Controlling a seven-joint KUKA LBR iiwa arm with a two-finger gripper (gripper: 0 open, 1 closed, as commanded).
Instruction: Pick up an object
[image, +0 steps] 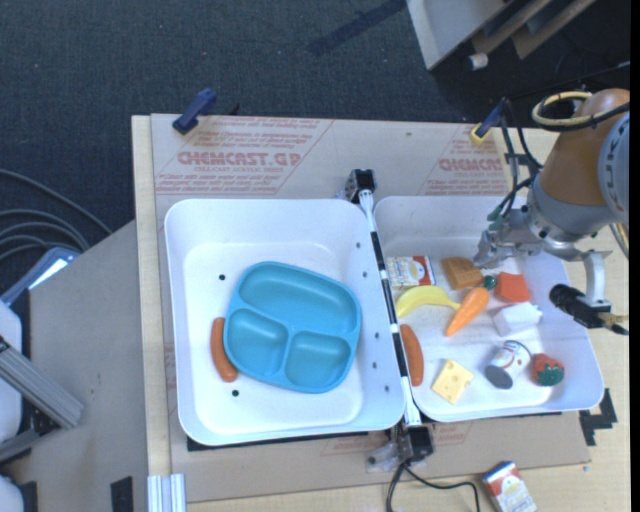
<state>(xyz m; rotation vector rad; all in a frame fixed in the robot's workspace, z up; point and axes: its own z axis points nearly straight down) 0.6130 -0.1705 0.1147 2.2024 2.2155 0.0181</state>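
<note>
The arm is reaching in from three o'clock, and its gripper is hanging low over the right bin, near that bin's twelve o'clock edge. I cannot tell its state from where I'm standing. Just below it the carrot is lying slantwise, its green top pointing up toward the tool, with the bread slice at its eleven o'clock and the red block at its two. That crowding is probably why the tool is coming straight down. The blue divided plate is sitting alone in the left bin.
</note>
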